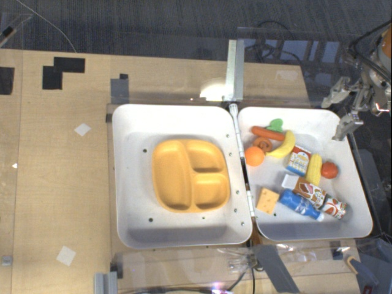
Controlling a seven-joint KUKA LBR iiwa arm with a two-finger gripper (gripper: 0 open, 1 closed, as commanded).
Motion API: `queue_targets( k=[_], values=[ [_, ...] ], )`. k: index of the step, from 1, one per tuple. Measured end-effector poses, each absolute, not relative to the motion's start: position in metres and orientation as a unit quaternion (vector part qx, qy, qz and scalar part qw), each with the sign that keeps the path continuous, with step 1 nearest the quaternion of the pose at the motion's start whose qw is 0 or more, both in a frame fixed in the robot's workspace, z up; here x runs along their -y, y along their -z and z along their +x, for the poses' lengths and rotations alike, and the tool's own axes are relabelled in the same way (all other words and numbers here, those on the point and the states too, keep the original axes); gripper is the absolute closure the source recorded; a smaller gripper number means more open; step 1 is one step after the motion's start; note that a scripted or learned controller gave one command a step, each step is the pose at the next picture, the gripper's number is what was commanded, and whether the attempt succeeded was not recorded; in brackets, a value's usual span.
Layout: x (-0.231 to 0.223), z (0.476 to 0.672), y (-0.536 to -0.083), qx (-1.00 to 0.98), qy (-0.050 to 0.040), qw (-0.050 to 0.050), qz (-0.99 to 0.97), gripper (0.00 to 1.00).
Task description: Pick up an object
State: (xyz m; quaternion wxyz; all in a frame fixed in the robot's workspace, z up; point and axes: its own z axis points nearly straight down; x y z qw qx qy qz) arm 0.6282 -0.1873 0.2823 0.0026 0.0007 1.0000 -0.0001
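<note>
In the right bin (358,192), toy foods are lying clustered: a carrot (267,132) at twelve o'clock, an orange (254,156) at nine, a banana (283,146) near centre, a tomato (329,169) at three, a blue bottle (300,204) at six. The gripper (346,110) is hovering over the bin's one o'clock corner, fingers spread apart, grasping nothing. The left bin (125,164) is holding a yellow divided tray (188,174).

Yellow tray (188,175) – white bins (131,225), blue bottle (299,204)

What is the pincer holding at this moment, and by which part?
Nothing. The pincer is open above the top right corner of the right bin, with no item between its fingers; the toy food lies in the bin.
</note>
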Motion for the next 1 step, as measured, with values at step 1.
queue_targets(
  k=[1],
  values=[
    [0.1873,0.6282,-0.2823,-1.000,0.0001,0.003,0.001,0.00]
  ],
)
